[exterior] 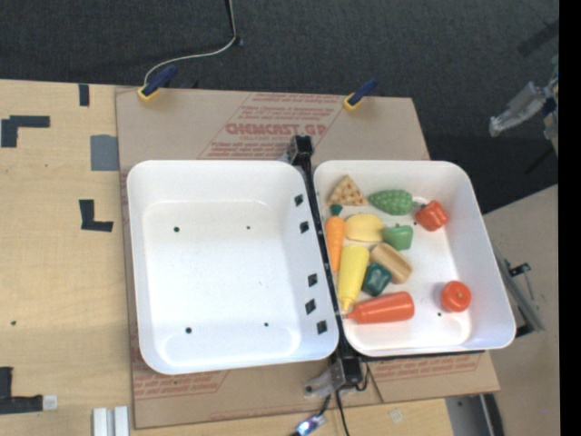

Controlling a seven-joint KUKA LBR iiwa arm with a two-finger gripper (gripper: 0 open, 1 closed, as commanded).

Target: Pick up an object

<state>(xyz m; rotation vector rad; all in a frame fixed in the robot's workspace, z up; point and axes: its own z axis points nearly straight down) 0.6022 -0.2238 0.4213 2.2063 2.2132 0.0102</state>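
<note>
The right bin [481,243] holds several toy foods crowded toward its left side. Among them are an orange carrot [335,242], a yellow corn cob [352,272], a long red-orange vegetable [383,310], a bumpy green piece [392,201] and a red pepper [432,214]. A red tomato [456,296] lies apart near the right wall. My gripper [519,109] shows as a pale, blurred shape at the far right edge, above and outside the right bin, well away from every toy. Nothing is seen in it.
The left bin [145,243] stands beside the right one, joined along a black-clipped middle wall [313,243]. Both rest on a cardboard sheet [263,121] held by two clamps. A cable [227,16] runs across the dark floor behind.
</note>
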